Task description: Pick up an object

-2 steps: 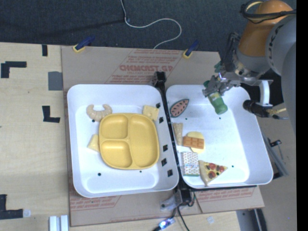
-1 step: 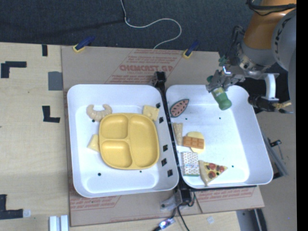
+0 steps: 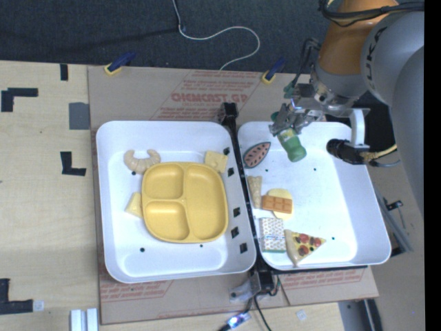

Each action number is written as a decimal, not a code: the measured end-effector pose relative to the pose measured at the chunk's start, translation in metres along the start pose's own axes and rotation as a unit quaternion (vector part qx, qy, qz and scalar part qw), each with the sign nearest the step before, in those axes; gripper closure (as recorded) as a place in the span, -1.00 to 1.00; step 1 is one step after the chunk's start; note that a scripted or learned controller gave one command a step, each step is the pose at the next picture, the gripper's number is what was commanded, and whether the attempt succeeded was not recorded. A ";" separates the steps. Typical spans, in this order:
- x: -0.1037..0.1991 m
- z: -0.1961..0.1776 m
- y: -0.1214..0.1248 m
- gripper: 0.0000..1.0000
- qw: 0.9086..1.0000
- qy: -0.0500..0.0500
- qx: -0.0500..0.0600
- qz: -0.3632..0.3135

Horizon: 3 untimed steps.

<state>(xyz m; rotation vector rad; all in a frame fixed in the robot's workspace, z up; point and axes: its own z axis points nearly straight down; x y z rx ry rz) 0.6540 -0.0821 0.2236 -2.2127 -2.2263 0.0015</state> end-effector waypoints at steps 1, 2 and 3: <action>0.047 -0.004 0.007 1.00 1.000 0.000 -0.001 0.000; 0.099 0.008 0.005 1.00 1.000 0.000 0.000 0.000; 0.158 0.005 -0.002 1.00 1.000 0.000 0.000 -0.001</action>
